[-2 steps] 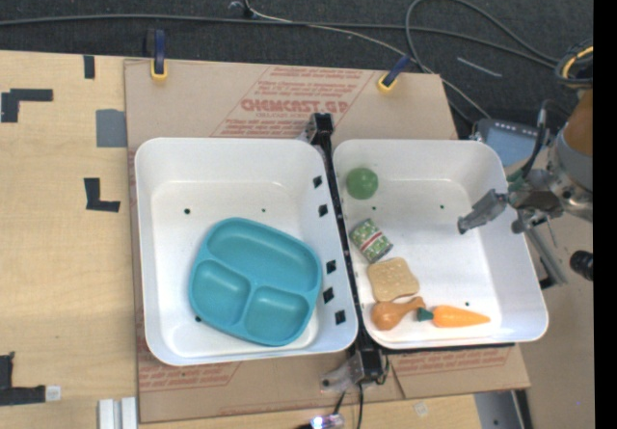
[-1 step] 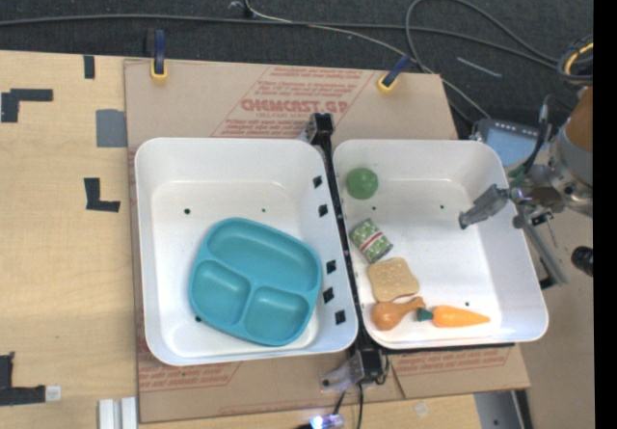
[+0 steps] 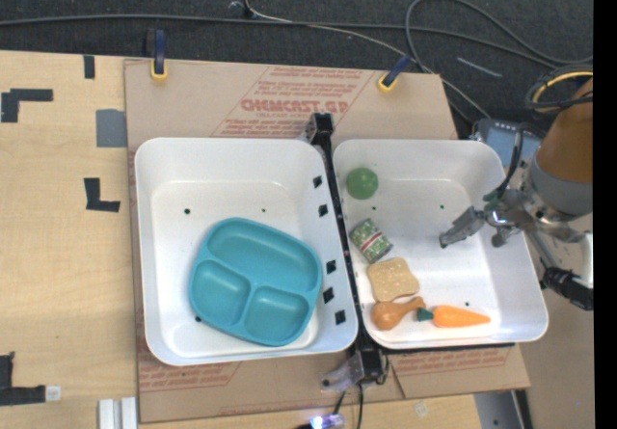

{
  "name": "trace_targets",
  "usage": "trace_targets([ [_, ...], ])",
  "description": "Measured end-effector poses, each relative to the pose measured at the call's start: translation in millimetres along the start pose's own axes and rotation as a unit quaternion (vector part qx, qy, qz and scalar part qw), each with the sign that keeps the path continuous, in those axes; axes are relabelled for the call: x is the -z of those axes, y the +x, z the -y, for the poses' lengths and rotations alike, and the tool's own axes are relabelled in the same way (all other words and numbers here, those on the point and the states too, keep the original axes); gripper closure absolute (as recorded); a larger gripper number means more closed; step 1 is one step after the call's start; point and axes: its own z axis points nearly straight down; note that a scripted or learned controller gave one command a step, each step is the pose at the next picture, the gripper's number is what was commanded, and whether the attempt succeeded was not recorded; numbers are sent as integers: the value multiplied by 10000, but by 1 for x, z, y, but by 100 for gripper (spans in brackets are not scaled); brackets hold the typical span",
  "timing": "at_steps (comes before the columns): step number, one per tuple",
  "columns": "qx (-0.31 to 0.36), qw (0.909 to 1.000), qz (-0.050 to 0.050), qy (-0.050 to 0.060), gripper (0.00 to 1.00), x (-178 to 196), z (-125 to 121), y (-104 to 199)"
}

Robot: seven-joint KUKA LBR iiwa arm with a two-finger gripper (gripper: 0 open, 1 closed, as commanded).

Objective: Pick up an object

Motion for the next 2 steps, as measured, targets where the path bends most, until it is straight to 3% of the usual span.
trace_targets([
  [1, 2, 10000, -3, 2, 0, -65, 2, 4],
  [2, 3, 10000, 18, -37, 0, -86, 1, 4],
])
